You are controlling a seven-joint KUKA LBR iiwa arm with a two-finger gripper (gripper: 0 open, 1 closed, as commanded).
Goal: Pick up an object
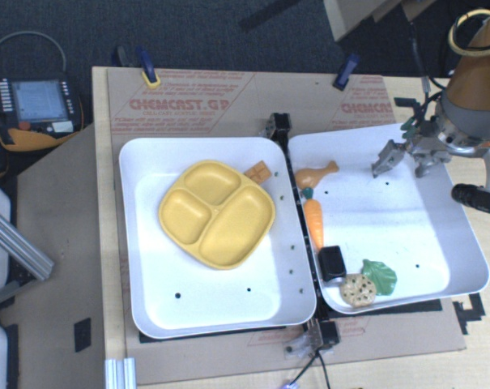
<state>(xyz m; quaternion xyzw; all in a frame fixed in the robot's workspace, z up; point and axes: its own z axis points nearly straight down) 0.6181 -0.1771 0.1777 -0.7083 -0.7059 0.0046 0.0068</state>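
Your tool (406, 154) sits at the upper right of the frame, over the far right corner of the right bin (439, 241), hanging below the grey arm (471, 96) with its orange band. Its two fingers look spread apart, one pointing left toward the bin's middle and one nearer the wrist, and you can see nothing between them. The objects you might pick all lie to the left of and below the tool, well apart from it, along the bin's left side: a tan drumstick-shaped toy (316, 173) closest, near the upper left corner of that bin; an orange carrot (313, 221) just below it, lying along the divider; then a small black block (332, 262); and at the bin's lower edge a speckled cookie (358, 289) touching a green leafy piece (381, 275). Across the divider, the left bin (147, 298) holds a yellow divided plate (217, 213), with a small brown block (257, 172) at the plate's upper right edge. Both bins rest on a cardboard-covered surface (188, 100) printed with red lettering, clipped at its far edge. At the left of the frame, a handheld control pendant (36, 108) lies on dark carpet.
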